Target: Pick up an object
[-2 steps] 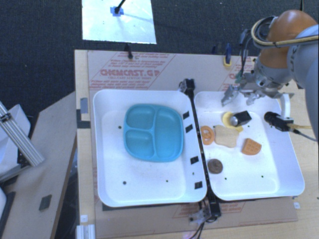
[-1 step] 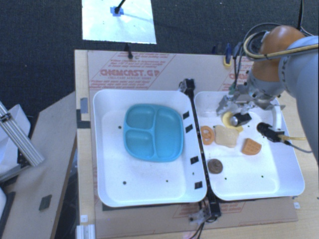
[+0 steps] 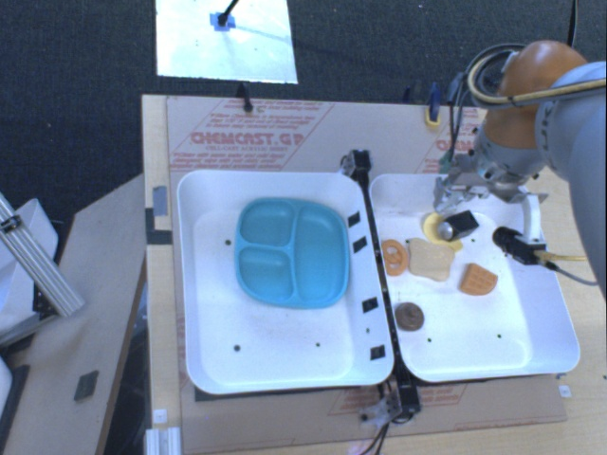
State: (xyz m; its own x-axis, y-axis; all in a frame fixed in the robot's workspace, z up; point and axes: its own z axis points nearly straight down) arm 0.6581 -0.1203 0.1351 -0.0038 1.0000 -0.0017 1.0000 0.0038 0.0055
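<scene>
My gripper point(image 3: 453, 209) hangs low over the back of the right bin point(image 3: 531, 349), right above a small yellow round piece point(image 3: 436, 228). Whether it touches that piece I cannot tell. Just in front of it lie a pale bread slice point(image 3: 432, 259) and a pretzel point(image 3: 394, 256). An orange wedge point(image 3: 479, 280) sits to the right of the bread. A brown round cookie point(image 3: 410, 316) lies nearer the front of the bin.
The left bin point(image 3: 218, 349) holds a blue divided plate point(image 3: 289, 252). A ridge with black clips point(image 3: 368, 263) separates the two bins. The arm's grey body and orange band point(image 3: 531, 83) fill the upper right.
</scene>
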